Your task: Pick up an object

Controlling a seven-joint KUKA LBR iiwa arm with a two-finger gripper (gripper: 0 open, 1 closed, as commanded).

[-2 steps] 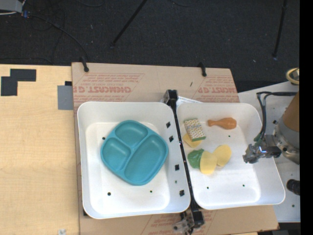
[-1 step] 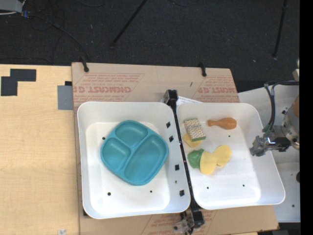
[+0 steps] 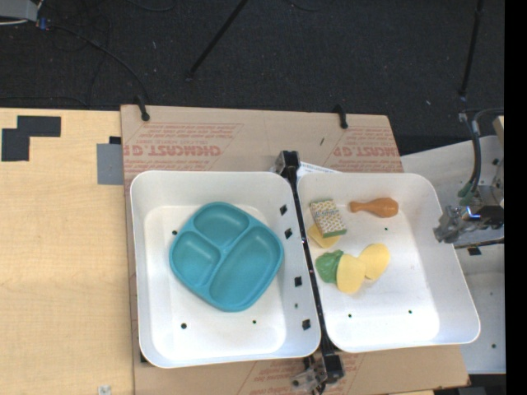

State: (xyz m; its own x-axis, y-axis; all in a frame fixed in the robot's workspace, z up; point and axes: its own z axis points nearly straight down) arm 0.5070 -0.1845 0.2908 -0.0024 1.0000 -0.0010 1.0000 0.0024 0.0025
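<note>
Two shallow white bins sit side by side on the tabletop (image 3: 58,253), which is pale wood with a sheet of brown cardboard (image 3: 247,142) under the bins. The left bin (image 3: 156,196) holds a teal plate (image 3: 226,256) with three compartments, lying flat near its middle.

The right bin (image 3: 428,303) holds the small things to pick from. Toward 12 o'clock in that bin lies a brown drumstick-shaped toy (image 3: 376,207), its thin end pointing toward 9 o'clock. Toward 10 o'clock, near the divider, a small block with a speckled green and tan pattern (image 3: 328,216) rests on a yellow piece (image 3: 323,237) that pokes out below it. Near the bin's centre, a green lump (image 3: 328,265) touches a pale yellow pear-like shape (image 3: 350,273), which in turn touches a rounder yellow piece (image 3: 375,259) at its 2 o'clock side. These three form one tight cluster.

At 3 o'clock, outside the right bin's rim, a grey metal part of the arm (image 3: 469,220) stands apart from every object. The pincer's state cannot be told from this view.
</note>
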